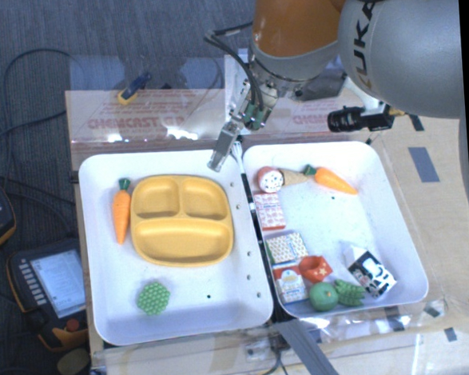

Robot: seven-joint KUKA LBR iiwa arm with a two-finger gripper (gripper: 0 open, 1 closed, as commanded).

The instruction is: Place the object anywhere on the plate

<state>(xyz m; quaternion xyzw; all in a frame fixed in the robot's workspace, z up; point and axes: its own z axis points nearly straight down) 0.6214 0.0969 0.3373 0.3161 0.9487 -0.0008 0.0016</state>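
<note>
You are looking down on two white bins side by side; the left bin (107, 312) holds a yellow plate (181, 219) with three compartments, lying near the bin's middle and toward its far side; just beside the plate's left edge lies a carrot (122, 212), set lengthwise with its green top pointing away from you, close to the plate's rim though you cannot tell whether they touch; nearer you in the same bin sits a round green dotted ball (153, 297), well apart from the plate. The right bin (396, 211) carries a second carrot (331, 179) near its far edge, a small round red-and-white item (271, 179) just left of it, a column of small printed packets (276, 229) along its left wall, and at the near side a red piece (314, 268), a green fruit (324, 296) and a black-and-white carton (368, 271) clustered together. The arm enters from the upper right, its orange band above the wrist; the gripper (224, 153) hangs over the far end of the divide between the bins, tilted down and leftward; nothing shows between its tips, and whether they are parted or closed you cannot tell from here.
</note>
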